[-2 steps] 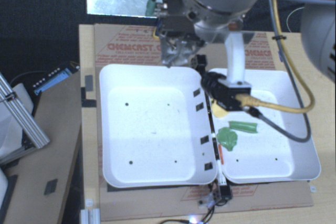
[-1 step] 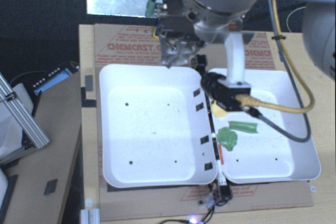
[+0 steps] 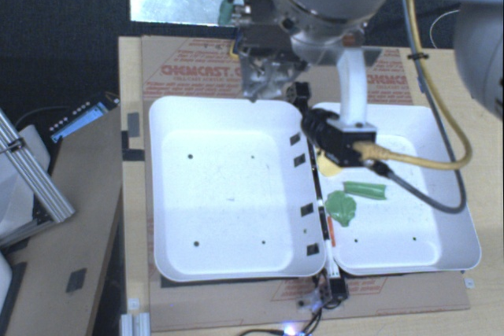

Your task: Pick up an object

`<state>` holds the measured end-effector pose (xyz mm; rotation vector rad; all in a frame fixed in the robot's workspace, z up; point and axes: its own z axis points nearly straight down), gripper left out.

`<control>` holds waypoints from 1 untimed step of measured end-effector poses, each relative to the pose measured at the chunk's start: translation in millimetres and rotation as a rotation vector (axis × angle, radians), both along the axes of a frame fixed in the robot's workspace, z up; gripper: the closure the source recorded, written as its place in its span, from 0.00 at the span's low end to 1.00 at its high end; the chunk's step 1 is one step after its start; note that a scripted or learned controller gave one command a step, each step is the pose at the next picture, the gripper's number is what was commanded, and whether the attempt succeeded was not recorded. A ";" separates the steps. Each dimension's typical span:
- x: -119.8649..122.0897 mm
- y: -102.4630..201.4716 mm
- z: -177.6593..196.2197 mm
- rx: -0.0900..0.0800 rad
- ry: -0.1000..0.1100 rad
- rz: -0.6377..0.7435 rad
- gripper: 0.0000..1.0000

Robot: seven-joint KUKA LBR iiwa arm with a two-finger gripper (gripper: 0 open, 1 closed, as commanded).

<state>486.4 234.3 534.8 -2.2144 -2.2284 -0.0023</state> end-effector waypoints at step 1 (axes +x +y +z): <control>0.0 0.0 0.0 0.000 0.000 0.000 1.00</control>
